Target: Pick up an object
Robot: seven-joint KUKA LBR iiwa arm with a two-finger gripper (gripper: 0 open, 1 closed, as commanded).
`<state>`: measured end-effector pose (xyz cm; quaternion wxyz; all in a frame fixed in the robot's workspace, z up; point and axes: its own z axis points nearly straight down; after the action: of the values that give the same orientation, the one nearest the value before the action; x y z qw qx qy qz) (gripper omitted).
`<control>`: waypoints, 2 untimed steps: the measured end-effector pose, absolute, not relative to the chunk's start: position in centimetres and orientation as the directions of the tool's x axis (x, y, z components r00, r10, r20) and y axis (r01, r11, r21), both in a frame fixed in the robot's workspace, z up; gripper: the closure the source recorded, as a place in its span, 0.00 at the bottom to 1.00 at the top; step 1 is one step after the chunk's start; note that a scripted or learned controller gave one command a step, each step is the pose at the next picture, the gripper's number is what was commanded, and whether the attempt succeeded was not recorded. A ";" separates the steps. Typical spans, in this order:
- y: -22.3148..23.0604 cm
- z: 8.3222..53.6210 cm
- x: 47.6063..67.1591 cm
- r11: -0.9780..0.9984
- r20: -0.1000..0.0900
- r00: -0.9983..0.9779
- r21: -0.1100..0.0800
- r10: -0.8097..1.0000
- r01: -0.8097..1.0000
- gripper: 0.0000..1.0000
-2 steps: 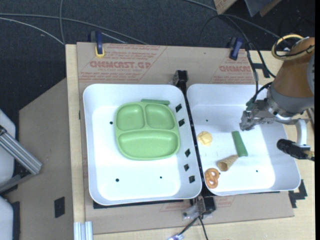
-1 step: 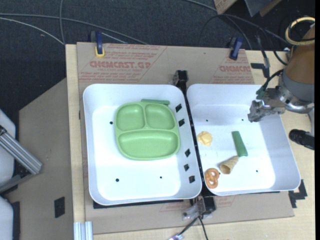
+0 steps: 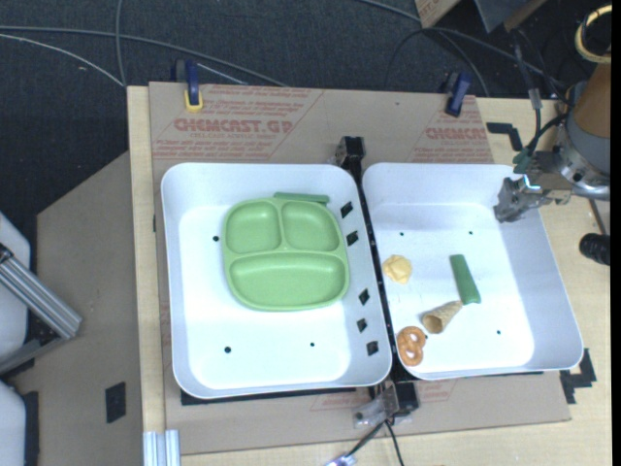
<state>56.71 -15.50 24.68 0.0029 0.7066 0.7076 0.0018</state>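
Gripper (image 3: 511,204), grip state unclear, hovers over the right bin (image 3: 543,299) holding four items; one green plate (image 3: 285,254) left.

My view is evenly and fairly brightly lit from overhead, with soft, diffuse light. The two white bins (image 3: 194,289) glare the most: their floors wash out to near-pure white toward six o'clock, while their upper walls at twelve o'clock fall into pale grey shade. Shadows are short and faint; the green plate (image 3: 285,256) casts only a thin dark rim, and the small pieces in the right bin (image 3: 543,299) barely shade the floor. The dark floor at twelve o'clock stays dim and grainy. Detail is soft overall, with slight blur. My own gripper (image 3: 511,202) at three o'clock looks smeared, and the corners toward two o'clock are the least sharp.
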 end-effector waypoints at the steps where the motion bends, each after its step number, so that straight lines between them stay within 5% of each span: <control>1: -10.9 25.2 58.5 0.006 0.001 -0.006 0.003 1.000 1.000 1.00; 2: -5.2 25.8 59.6 0.007 0.002 -0.007 0.002 1.000 1.000 1.00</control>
<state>59.63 -5.18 25.80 0.0000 0.7045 0.7097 0.0017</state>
